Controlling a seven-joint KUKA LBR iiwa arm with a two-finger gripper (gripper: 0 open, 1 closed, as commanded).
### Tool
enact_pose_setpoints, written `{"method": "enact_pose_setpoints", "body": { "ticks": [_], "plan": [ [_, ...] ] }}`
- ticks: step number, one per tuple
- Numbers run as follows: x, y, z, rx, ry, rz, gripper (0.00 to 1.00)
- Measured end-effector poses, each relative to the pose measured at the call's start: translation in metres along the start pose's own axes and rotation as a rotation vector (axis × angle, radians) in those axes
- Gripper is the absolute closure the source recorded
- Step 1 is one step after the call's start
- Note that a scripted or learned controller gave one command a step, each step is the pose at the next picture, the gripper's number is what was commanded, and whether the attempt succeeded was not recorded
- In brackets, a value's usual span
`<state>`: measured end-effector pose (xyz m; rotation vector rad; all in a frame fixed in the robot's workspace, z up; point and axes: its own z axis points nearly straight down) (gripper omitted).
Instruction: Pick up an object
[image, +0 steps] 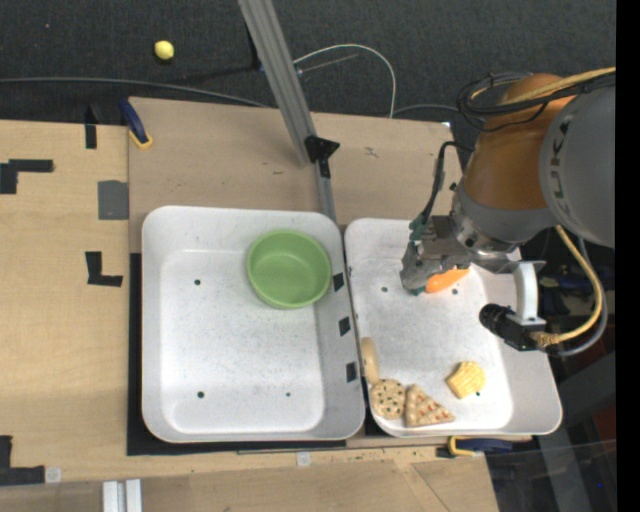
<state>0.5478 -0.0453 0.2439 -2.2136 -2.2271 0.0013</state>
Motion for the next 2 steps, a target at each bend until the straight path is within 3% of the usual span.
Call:
{"method": "enact_pose_setpoints", "body": {
  "ticks": [2],
  "plan": [
    [0.115,0.019,0.012,0.000,0.002,-0.003,1.00]
  ]
}}
